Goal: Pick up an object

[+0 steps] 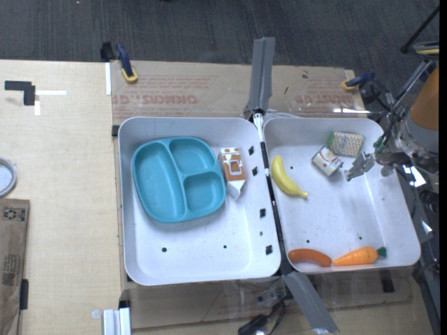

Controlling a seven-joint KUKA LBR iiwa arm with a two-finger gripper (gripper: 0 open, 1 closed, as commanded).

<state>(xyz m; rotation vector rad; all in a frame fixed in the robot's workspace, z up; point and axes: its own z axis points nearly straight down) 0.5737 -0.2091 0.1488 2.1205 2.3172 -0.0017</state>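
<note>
My gripper (357, 166) hangs over the right part of the right bin (391, 208), open, with nothing between its fingers. Just left of it lies a small white carton (325, 161), and a green-patterned packet (346, 143) sits behind that. A yellow banana (286, 177) lies near the bin's left wall. Along the front wall lie an orange carrot (357, 257) and a red-orange sausage-shaped item (309, 257).
The left bin (195, 257) holds a blue divided plate (179, 179) and a small orange-and-white carton (232, 167) by its right wall. A grey divider post (262, 75) rises behind the two bins. Clamps and cables crowd the right edge by the arm.
</note>
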